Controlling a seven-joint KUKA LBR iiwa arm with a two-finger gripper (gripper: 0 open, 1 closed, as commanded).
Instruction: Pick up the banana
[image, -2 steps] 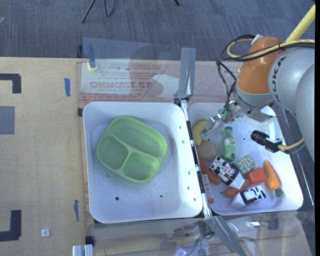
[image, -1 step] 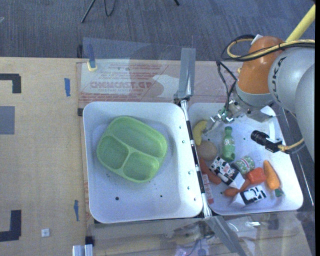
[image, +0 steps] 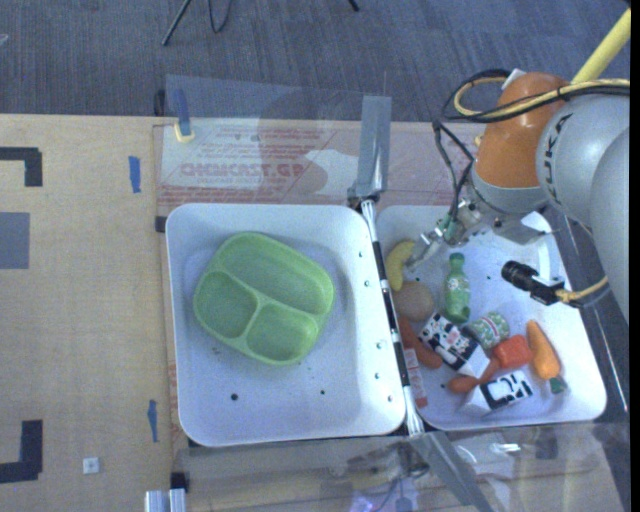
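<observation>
Fingers (image: 432, 243) of the grey arm's gripper hang low in the far left part of the right white bin (image: 580, 400), just beside the curved yellow banana (image: 399, 262); whether they are apart or together cannot be told, and nothing shows between them. That banana lies against the bin's left wall, near its far corner, with a brownish round fruit (image: 415, 300) just in front of it. A small green plastic bottle (image: 457, 287) stands right of the banana. Nearer the front lie a black-and-white cow-patterned carton (image: 447, 338), a red block (image: 512, 352) and an orange carrot (image: 543, 349). On the same surface, the left white bin (image: 350, 395) holds a green three-compartment plastic tray (image: 263, 297).
</observation>
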